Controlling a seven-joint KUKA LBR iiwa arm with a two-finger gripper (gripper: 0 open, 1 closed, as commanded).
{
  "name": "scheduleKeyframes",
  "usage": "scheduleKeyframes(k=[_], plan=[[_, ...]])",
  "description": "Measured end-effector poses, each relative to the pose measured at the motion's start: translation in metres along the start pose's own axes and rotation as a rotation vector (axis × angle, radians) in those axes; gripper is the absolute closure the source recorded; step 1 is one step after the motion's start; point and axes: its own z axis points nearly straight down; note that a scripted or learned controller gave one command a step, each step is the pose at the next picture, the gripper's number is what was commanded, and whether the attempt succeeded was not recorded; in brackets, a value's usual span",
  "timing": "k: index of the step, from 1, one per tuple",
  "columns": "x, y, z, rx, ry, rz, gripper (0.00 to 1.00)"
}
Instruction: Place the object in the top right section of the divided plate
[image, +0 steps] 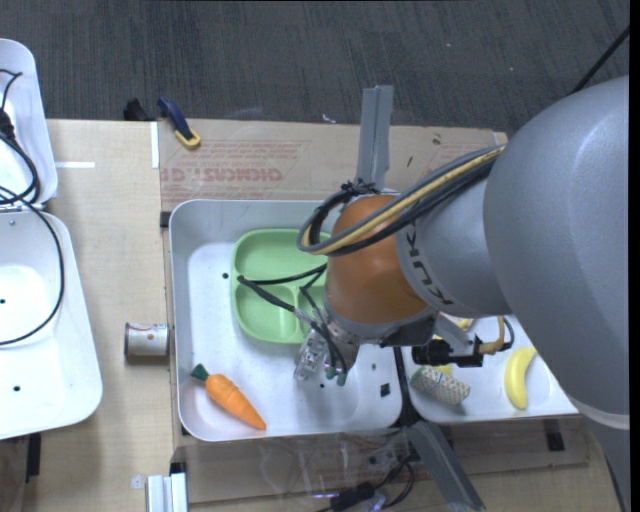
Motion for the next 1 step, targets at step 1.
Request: scheduleKeyframes(k=[1], plan=[[-0.0072, 0.0741, 0.0003, 0.002, 0.011, 0.073, 1.00]])
